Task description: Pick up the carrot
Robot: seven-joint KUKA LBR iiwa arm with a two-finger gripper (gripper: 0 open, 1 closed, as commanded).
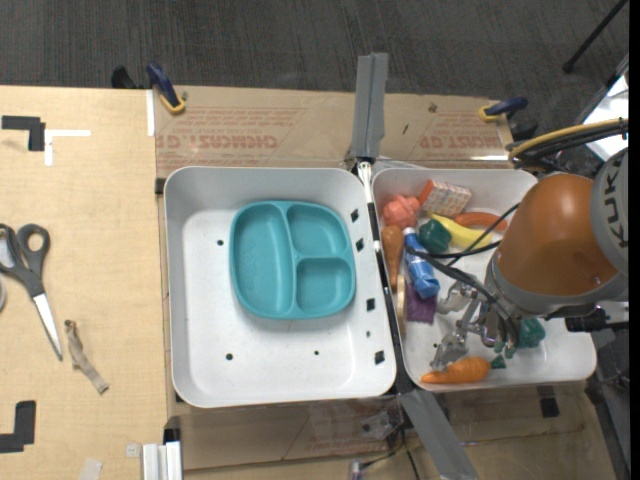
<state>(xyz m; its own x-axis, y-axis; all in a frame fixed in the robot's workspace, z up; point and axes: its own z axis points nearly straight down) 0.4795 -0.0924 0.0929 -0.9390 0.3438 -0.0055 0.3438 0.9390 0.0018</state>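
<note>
- Carrot point(460, 371) lying flat at 6 o'clock of right bin point(560, 368), by its front wall.
- Gripper point(472, 333) just above, at carrot's 12 o'clock; finger state: cannot tell.
- Teal plate point(293, 259) in left bin point(200, 298).

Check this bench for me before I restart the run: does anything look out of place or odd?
Nothing looks spilled or damaged. The right bin is crowded with toys along its left wall, the carrot lies at its near edge, and scissors lie loose on the bench outside the bins.
</note>
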